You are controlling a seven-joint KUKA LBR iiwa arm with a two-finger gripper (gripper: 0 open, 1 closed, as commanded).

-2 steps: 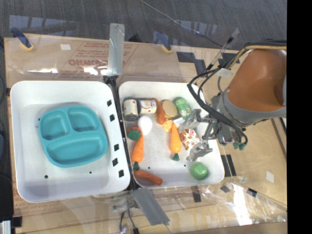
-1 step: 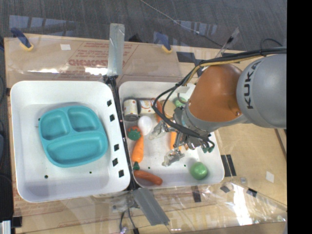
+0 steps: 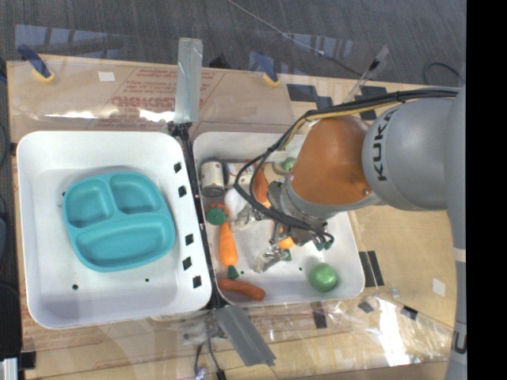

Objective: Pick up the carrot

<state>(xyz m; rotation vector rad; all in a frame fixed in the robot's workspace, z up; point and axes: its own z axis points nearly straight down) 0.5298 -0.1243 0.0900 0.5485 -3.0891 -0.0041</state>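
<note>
The arm [image 3: 380,161] is reaching in from the right of the frame over the right bin [image 3: 348,248], its gripper [image 3: 279,248] hanging low at mid-bin; whether it is clenched or released, I cannot tell. The carrot [image 3: 228,245] is lying near the bin's left wall, just left of the gripper. A teal divided plate [image 3: 119,220] is sitting in the left bin [image 3: 47,299]. A green ball [image 3: 322,277] is resting near the lower right corner.

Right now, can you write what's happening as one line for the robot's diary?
carrot: lying in right bin, left side | claw: low over bin middle, beside carrot | plate: left bin
</note>
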